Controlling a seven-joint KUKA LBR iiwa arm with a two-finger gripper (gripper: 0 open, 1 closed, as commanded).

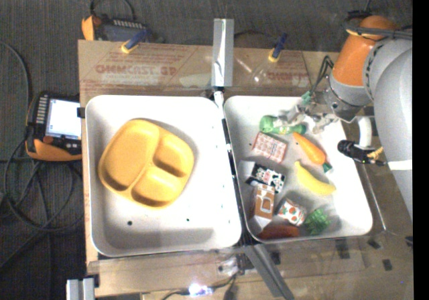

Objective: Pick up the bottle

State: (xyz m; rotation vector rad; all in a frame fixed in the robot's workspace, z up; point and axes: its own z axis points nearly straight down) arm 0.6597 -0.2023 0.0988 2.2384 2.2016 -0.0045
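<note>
I hover my pincer (314, 116) over the right bin's (365, 225) far corner, just right of the green bottle (276, 124); its opening I cannot tell. Next: descend onto it.

yellow tray (147, 161), orange carrot (310, 147), yellow banana (314, 179)

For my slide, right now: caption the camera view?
Gripper over right bin near green bottle; yellow tray in left bin.
</note>
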